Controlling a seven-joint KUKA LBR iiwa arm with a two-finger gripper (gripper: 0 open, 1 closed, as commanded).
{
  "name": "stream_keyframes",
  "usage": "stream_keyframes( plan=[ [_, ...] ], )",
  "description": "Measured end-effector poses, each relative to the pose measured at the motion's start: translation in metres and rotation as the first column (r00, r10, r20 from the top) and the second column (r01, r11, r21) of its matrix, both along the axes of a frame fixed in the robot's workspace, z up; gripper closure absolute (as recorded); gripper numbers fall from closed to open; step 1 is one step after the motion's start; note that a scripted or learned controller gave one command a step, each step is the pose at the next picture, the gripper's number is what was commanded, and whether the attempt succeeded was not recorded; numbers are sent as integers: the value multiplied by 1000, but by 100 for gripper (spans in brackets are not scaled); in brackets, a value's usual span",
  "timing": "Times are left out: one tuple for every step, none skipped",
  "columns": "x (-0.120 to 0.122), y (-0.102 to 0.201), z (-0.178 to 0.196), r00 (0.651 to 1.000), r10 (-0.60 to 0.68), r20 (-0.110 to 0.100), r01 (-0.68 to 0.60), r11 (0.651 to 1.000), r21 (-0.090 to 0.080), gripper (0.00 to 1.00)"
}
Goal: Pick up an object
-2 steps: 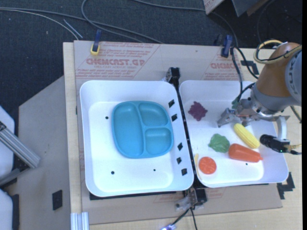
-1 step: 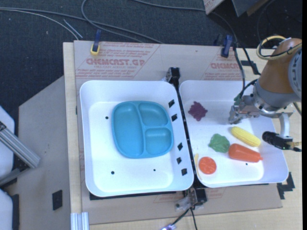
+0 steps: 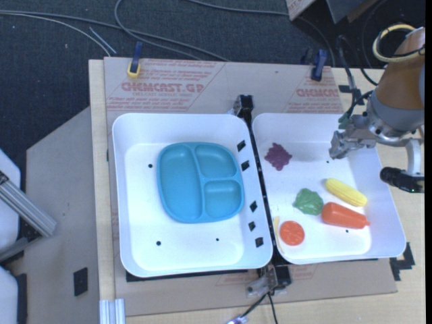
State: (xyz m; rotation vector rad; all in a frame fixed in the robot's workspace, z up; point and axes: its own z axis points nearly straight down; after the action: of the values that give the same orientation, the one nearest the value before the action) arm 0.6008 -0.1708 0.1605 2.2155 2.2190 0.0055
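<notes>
The left bin (image 3: 128, 201) held a blue divided plate (image 3: 200, 181); the right bin (image 3: 385, 245), beside it, held the pickable things and served as the landmark. Inside it lay an orange carrot (image 3: 345, 216) near its front right, a yellow corn cob (image 3: 346, 192) just behind the carrot, a green leafy piece (image 3: 308, 201) toward the middle, an orange round slice (image 3: 291, 233) at its front left and a purple piece (image 3: 277, 156) near its back left.

The gripper (image 3: 339, 145) hung over the bin's back right part, apart from every item, with nothing between its tips.

Judged from this, the step was the approach. It would go best by centring over one item lying free of its neighbours, such as the purple piece, turning the jaws across its narrow side and descending straight.

Whether the tips stood apart or together could not be told.
</notes>
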Motion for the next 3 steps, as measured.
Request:
stream_keyframes(
  plan=[
    [-6, 7, 55, 1000, 0, -1, 0, 1000, 0, 100],
    [-7, 8, 120, 1000, 0, 1, 0, 1000, 0, 100],
    [-5, 59, 114, 1000, 3, -8, -3, 1000, 4, 100]
  ],
)
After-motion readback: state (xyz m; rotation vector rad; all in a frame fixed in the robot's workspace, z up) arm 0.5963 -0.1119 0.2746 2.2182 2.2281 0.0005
